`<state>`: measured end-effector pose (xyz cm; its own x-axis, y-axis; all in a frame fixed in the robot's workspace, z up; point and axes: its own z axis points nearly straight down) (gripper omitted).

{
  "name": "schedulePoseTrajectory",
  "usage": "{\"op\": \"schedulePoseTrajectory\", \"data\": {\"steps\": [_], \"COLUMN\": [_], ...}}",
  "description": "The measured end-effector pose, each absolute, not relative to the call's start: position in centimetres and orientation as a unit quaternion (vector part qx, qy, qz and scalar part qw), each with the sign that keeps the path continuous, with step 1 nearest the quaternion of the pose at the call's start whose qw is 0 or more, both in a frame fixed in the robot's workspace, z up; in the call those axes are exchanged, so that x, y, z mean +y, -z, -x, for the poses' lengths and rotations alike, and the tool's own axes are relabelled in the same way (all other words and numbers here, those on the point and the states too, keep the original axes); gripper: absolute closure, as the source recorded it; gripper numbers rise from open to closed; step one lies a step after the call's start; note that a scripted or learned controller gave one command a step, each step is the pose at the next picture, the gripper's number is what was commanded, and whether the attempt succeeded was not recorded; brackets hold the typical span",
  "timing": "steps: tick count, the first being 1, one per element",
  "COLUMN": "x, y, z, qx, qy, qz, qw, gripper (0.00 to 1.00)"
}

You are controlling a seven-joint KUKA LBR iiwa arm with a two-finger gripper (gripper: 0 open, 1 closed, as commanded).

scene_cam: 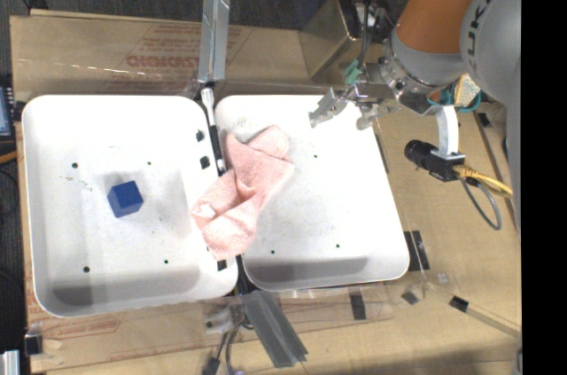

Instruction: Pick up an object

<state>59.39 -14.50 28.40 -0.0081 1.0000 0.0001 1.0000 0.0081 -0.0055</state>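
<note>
A small blue cube [126, 198] lies in the left bin [53, 143], left of its middle. A crumpled pink cloth [245, 185] drapes over the divide between the two bins, mostly in the right bin [354, 214]. My gripper [345, 112] hangs over the back of the right bin, up and to the right of the cloth. Its fingers are spread apart with nothing between them.
A grey metal post [213, 32] stands behind the gap between the bins. A brown cardboard sheet [106, 54] lies under and behind the bins. A metal box [332, 32] sits behind the right bin, close to the arm.
</note>
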Motion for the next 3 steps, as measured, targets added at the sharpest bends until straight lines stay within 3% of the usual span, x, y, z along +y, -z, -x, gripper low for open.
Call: {"op": "schedulePoseTrajectory", "data": {"steps": [1,2,3], "x": [-11.4,-10.7,-12.3], "y": [-15.4,-9.1,-11.4], "z": [-61.7,-65.7,-63.7], "qx": [-0.744,-0.793,-0.819], "qy": [-0.0025,-0.0007,-0.001], "qz": [0.668,0.609,0.574], "qw": [0.002,0.001,0.002], "gripper": [0.0,0.0,0.0]}}
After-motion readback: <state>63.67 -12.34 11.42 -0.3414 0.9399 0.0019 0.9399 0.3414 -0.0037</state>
